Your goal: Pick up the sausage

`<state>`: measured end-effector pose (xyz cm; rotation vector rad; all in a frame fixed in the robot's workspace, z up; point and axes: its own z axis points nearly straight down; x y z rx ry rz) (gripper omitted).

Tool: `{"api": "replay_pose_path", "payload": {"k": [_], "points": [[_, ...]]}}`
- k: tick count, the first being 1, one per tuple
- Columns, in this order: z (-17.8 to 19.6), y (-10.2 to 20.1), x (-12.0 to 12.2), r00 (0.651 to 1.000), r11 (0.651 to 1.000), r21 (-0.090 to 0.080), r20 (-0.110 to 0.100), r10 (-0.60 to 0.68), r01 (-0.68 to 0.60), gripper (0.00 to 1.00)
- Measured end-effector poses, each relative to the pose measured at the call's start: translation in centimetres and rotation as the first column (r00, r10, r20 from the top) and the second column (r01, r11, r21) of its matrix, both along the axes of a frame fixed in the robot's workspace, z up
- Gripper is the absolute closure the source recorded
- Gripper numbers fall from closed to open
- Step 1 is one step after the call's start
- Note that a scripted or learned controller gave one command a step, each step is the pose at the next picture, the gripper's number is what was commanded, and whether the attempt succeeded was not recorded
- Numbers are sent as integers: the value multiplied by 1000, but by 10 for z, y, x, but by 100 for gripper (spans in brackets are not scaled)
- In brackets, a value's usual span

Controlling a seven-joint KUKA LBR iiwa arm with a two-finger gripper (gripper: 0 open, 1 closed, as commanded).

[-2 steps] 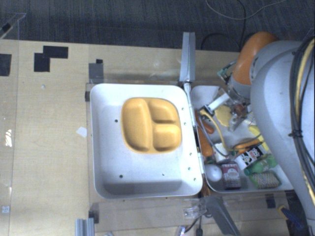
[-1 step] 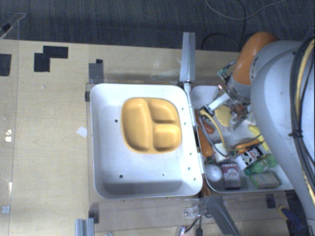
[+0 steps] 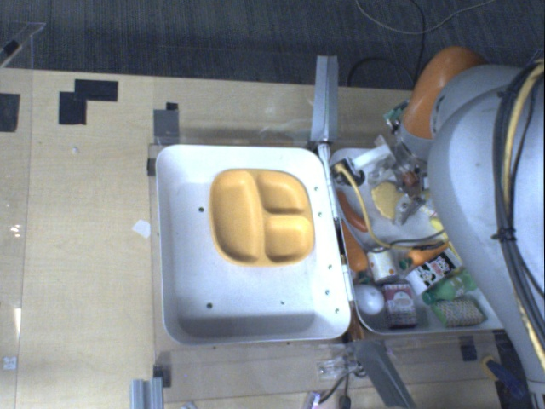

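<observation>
Orange-brown sausage (image 3: 356, 217) lies along the right bin's (image 3: 368, 320) near wall, just left of and slightly below the gripper (image 3: 410, 196). Gripper hangs over a yellow piece (image 3: 386, 199); finger state cannot be told. Advice: shift left, align jaws across the sausage's width, avoid the bin wall.
</observation>
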<state>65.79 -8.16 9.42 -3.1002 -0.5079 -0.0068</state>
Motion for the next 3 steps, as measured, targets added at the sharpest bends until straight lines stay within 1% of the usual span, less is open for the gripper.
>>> {"api": "replay_pose_path", "payload": {"k": [1,2,3], "points": [[-5,-2,-70,989,989,0,5,147,-147,0],[-8,-8,-3,993,993,2,1,-120,120,0],[-7,-2,-26,999,999,0,2,32,-32,0]]}}
